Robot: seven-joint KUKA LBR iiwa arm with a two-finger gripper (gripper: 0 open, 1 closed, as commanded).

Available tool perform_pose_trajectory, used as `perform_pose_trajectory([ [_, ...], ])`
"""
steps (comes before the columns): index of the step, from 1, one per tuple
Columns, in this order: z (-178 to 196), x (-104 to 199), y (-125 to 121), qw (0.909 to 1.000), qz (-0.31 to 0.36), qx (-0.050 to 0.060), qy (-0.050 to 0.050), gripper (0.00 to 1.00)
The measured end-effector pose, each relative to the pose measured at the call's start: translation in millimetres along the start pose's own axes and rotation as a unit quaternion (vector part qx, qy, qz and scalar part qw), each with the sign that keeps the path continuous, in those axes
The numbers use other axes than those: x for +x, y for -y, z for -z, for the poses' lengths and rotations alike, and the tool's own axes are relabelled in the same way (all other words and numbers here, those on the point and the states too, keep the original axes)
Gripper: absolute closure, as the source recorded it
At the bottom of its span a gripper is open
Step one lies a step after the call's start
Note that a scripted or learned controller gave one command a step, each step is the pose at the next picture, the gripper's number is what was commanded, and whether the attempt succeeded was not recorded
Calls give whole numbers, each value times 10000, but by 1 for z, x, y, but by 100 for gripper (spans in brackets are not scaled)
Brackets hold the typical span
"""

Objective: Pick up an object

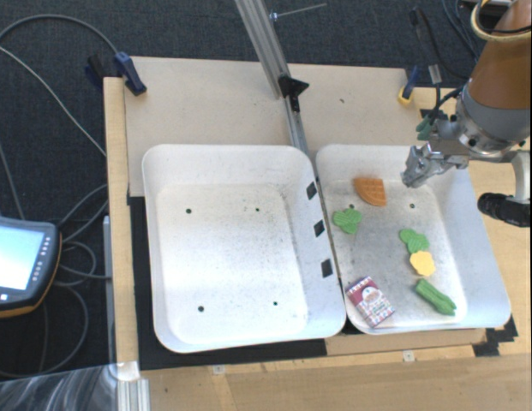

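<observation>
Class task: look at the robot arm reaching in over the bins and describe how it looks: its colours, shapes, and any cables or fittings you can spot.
The arm is a thick rounded tube with a broad orange band and a grey section below it. A cream ring caps the band at the top. At the wrist sits a small metal gripper, silver-grey, with green fittings and thin dark cables beside it.

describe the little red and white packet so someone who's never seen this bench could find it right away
Start at the right-hand white bin, the one with the small items in it. Go to its near-left corner, by the divider between the two bins, where the red and white packet lies flat and tilted. It is the only boxy, printed item there; its neighbours are plain green, yellow and orange shapes.
</observation>
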State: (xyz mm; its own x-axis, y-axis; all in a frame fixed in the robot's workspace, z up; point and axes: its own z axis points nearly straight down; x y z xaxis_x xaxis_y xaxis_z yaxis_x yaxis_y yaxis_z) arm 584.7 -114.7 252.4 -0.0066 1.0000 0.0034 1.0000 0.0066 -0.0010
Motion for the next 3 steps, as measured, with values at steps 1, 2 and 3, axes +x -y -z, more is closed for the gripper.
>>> perform_pose_trajectory([
  [1, 4, 61, -11, 10000, 7, -14, 6, 100],
  [2, -10, 111, -19, 10000, -3, 8, 6, 100],
  [3, -21, 159, -22, 10000, -2, 16, 3, 100],
])
